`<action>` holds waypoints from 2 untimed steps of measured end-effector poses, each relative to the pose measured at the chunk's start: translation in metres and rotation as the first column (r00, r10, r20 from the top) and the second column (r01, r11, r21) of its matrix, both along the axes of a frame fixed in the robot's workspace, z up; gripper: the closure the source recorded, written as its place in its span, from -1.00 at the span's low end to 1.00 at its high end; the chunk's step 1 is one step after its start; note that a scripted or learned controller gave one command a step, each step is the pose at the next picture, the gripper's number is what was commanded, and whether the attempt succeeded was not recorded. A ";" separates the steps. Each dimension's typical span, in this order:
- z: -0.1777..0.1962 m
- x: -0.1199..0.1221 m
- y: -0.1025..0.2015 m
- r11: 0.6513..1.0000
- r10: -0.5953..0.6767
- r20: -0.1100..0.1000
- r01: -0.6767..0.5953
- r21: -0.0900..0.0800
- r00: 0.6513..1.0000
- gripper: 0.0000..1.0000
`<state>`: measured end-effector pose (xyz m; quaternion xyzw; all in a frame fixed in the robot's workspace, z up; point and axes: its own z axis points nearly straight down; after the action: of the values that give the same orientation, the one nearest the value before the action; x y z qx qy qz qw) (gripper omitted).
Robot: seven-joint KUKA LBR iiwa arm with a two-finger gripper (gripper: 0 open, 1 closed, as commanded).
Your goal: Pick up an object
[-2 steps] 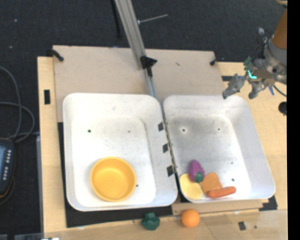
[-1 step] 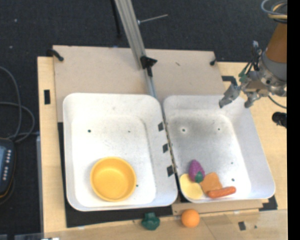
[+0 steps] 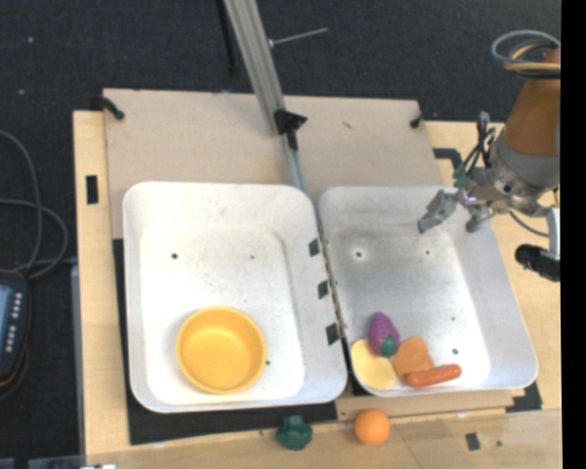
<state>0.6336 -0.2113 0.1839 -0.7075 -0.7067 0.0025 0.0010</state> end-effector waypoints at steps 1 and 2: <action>-0.047 -0.003 0.008 1.000 0.002 0.005 -0.002 0.000 1.000 -1.00; -0.035 -0.002 0.007 1.000 0.000 0.009 0.000 0.000 1.000 1.00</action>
<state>0.6317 -0.2044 0.1484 -0.7074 -0.7068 -0.0006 -0.0023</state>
